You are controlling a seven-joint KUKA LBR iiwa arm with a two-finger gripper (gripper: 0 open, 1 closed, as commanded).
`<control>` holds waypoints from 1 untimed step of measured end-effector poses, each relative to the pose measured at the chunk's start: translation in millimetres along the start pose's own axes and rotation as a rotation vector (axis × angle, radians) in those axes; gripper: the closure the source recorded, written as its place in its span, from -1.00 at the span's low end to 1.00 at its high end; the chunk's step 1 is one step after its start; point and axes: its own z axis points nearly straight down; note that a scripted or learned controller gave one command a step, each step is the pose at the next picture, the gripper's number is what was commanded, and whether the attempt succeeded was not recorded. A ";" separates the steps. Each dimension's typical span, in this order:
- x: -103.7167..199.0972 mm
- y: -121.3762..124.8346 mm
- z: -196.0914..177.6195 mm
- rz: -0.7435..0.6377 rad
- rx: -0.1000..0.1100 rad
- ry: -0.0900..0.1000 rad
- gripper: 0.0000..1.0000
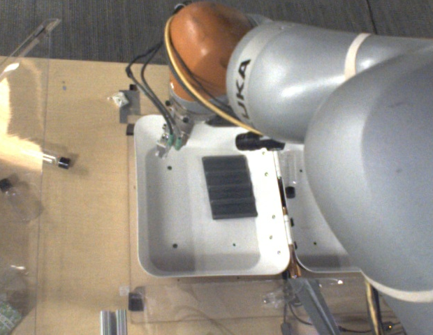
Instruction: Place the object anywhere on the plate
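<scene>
A dark grey ribbed rectangular plate (230, 186) lies flat in the middle of the left white bin (157, 250). My gripper (170, 139) hangs over the bin's far left corner, up and to the left of the plate and apart from it. A small green bit (177, 142) shows at the gripper's tip; I cannot tell whether it is a held object or part of the tool. The big grey arm with its orange band (202, 40) covers the right of the view.
The right bin (311, 253) is mostly hidden under the arm. On the wooden bench to the left lie a small black-capped tube (61, 162) and clear plastic pieces (14, 197). A small black block (135, 301) sits in front of the left bin.
</scene>
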 end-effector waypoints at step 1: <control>2.2 0.0 55.7 0.508 0.007 0.002 1.00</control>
